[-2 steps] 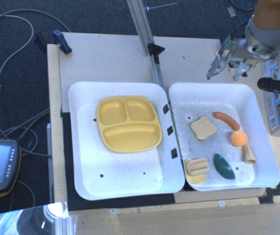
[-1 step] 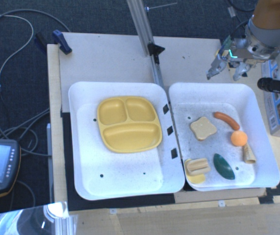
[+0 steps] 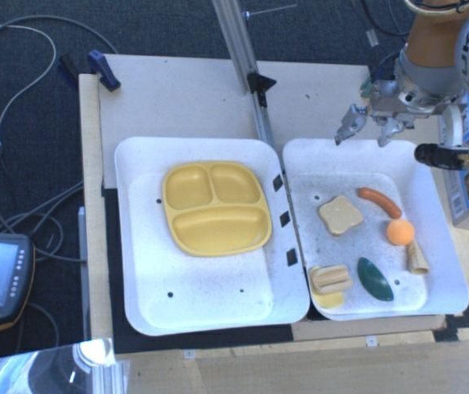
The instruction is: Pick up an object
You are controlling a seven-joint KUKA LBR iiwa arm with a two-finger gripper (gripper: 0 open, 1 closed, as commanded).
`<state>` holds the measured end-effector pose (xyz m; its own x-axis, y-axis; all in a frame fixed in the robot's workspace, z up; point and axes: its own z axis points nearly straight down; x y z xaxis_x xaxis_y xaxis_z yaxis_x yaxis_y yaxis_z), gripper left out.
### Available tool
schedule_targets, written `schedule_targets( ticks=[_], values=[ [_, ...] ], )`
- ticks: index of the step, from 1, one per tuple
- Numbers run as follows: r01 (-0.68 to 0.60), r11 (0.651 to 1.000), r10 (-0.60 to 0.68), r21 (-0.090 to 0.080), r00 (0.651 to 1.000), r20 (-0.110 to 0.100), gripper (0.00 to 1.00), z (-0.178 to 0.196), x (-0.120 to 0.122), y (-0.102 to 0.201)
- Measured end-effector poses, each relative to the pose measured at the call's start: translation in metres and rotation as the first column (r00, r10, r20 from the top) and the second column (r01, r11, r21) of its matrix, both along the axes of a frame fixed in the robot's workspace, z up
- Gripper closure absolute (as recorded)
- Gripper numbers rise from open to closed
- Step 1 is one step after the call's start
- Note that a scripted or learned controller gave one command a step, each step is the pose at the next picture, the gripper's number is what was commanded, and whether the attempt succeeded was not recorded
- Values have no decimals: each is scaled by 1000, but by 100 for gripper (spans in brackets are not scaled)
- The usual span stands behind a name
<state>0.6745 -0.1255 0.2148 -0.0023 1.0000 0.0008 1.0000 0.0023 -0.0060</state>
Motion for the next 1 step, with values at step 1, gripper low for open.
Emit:
schedule_targets(
  ticks=[1],
  values=[
    [0,1000,0,0,1000,0,0,-43,3,4]
  ],
)
